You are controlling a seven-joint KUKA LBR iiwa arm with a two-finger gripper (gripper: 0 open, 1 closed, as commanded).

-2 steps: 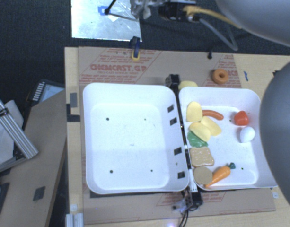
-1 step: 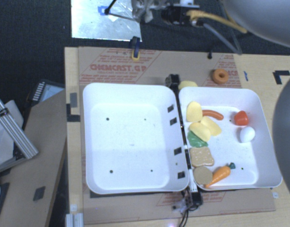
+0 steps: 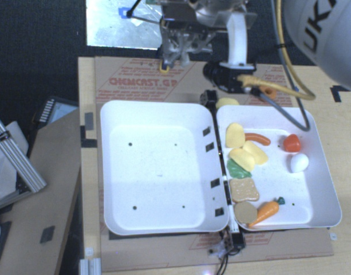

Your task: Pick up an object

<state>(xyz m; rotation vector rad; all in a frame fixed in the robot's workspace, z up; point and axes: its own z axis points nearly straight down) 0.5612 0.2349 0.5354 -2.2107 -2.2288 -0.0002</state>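
Gripper [image 3: 176, 53] above bench's far edge, beyond left bin [image 3: 115, 171]; finger state unclear. Carrot [image 3: 267, 210], tomato [image 3: 291, 143], egg [image 3: 299, 162], sausage [image 3: 257, 138] in right bin [image 3: 324, 193].

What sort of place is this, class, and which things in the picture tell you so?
Most likely a robotics lab test bench: a KUKA arm hangs over two white bins on a cardboard sheet, and the right bin holds toy food such as a carrot and an egg.
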